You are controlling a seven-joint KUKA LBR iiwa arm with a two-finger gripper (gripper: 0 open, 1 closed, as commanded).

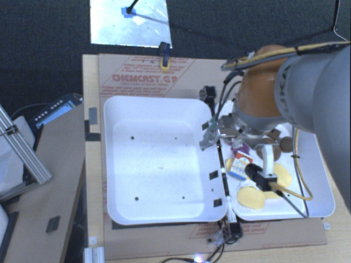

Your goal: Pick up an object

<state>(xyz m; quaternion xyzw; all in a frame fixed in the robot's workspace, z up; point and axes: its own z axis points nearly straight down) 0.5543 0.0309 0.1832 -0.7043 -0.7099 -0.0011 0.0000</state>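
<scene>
The right bin holds several small things: a yellow disc near its front, a second yellow piece behind it, a small white box with red and blue print, a purple item and a brown round piece. My gripper hangs under the orange wrist, over the left part of this bin, just above the purple item and the box. The wrist hides the fingertips, and I see nothing held.
The left bin lies beside it, sharing a middle rim with black clips. Both rest on a printed cardboard sheet. A blue-yellow clamp and a shiny plate lie behind.
</scene>
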